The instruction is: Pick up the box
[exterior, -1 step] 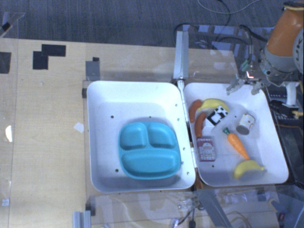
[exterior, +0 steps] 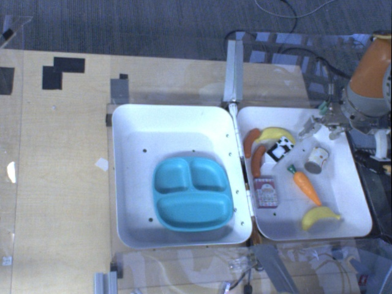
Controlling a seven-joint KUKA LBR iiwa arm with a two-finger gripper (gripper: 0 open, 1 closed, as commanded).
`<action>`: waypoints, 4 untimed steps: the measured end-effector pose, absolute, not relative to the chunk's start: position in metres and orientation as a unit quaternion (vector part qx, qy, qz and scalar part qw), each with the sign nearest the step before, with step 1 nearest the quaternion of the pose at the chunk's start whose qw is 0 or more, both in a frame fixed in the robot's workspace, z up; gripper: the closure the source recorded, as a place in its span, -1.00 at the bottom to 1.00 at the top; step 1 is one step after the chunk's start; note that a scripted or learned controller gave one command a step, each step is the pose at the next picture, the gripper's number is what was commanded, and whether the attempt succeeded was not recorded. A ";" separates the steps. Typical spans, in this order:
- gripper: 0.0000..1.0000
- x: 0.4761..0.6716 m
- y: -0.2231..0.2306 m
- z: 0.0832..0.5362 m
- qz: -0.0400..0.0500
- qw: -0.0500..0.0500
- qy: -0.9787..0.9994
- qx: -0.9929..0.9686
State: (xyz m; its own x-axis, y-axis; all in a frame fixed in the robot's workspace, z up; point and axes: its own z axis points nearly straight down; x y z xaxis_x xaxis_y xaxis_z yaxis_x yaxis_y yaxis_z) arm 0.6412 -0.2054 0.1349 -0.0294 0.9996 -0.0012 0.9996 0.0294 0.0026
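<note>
Now, from above:

My gripper [exterior: 321, 122]: it hangs over the far right corner of the right bin, fingers spread wide, with nothing between them.

My arm [exterior: 370, 72]: grey, with the orange band above the wrist, reaching in from the right side.

Box [exterior: 265, 192]: a small flat packet lying face up on the floor of the right bin, close to its left wall. Its face is mostly pink-red with a paler panel and small print too fine to read, and its edges are light. It sits well apart from my gripper, on the near-left side of the bin.

Right bin [exterior: 358, 225]: shallow and white, holding the box and the other items.

Sausages [exterior: 254, 150]: two reddish-brown ones lying lengthwise by the left wall, just beyond the box.

Far banana [exterior: 274, 135]: yellow, curved, beside the sausages.

Black-and-white item [exterior: 280, 149]: patterned, touching the far banana on its near side; I cannot tell what it is.

Cup [exterior: 316, 160]: small, pale, on its side, near the middle of the bin, just below my gripper.

Carrot [exterior: 305, 187]: orange with a green top, lying at a slant right of the box.

Near banana [exterior: 320, 216]: yellow, by the bin's near edge.

Left bin [exterior: 131, 164]: white, bearing a blue divided tray [exterior: 192, 192] with three compartments.
</note>
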 end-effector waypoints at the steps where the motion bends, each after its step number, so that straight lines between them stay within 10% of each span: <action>1: 1.00 0.643 -0.205 0.146 0.001 0.004 0.719 0.695; 2: 1.00 0.585 -0.206 0.228 0.001 0.002 0.700 0.715; 3: 1.00 0.551 -0.197 0.112 0.002 0.002 0.664 0.747; 4: 1.00 0.496 -0.197 0.218 0.001 0.002 0.650 0.760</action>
State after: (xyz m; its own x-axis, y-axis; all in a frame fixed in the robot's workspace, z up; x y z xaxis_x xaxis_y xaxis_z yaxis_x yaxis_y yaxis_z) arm 0.4958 -0.1974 0.2176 0.1539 0.9881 -0.0008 0.9881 -0.1539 0.0040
